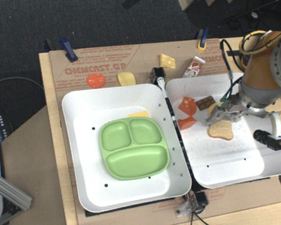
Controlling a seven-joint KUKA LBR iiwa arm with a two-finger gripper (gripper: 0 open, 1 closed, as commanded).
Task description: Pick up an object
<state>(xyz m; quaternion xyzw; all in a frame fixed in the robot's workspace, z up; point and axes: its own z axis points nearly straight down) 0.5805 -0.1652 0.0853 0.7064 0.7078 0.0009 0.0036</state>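
A brown cardboard-covered counter (99,63) printed with red lettering is seen from above, and two shallow white plastic bins are carried on it side by side. The left white bin (80,116) is occupied by a light green divided plastic plate with three compartments (133,148), and a pale yellow flat piece (139,114) is partly tucked behind the plate's far rim. The right white bin (237,166) is entered from the right by the grey arm with an orange band above the wrist (259,73). The two-finger gripper (223,114) is lowered over the middle of that bin, just above a tan bread-slice-shaped toy (220,131); whether the fingers are spread or closed cannot be told, since they are hidden in the dark metal of the wrist. Nothing is plainly seen between them. The tan toy lies flat on the bin floor. To its left, a red angular plastic block (187,105) and a smaller orange-red wedge (186,124) are placed near the bin's left wall, and a dark brown rectangular piece (205,102), possibly a chocolate toy, lies just beside the red block. Beyond the bins, on the counter, an orange round toy (95,80), a yellow rounded toy (126,78), a yellow cheese-like wedge (167,60) and a small red-and-white packet (193,68) are set in a row. Two blue clamps (67,48) are fixed along the far edge.
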